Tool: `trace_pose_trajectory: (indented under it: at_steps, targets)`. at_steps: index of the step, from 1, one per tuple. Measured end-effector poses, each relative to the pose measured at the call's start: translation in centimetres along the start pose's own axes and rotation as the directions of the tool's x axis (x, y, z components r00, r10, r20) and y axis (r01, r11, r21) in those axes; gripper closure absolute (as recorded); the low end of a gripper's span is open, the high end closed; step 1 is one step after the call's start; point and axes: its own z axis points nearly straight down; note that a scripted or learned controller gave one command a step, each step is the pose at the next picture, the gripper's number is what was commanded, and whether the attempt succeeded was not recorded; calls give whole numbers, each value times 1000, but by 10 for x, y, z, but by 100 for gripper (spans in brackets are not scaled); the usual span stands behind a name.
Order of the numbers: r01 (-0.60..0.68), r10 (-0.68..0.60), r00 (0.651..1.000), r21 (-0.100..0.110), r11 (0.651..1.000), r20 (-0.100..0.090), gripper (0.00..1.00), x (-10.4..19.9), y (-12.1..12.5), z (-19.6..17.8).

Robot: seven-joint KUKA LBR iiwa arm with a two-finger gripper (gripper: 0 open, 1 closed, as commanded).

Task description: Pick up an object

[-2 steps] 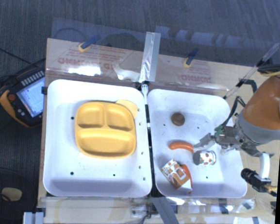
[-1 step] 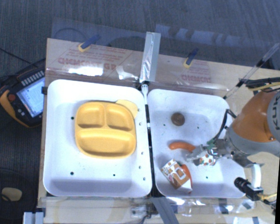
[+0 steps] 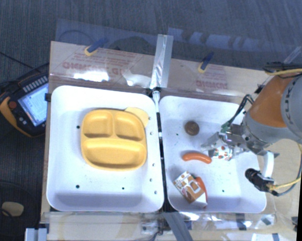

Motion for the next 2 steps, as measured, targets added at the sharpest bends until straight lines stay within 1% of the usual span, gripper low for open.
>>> trace_pose_trajectory:
  at_steps: [1,2]
  targets:
    - [73,-73,997,-1,997,0,0,-27,18,36]
    - [-113,113,994,-15,993,4,0,1,11,40]
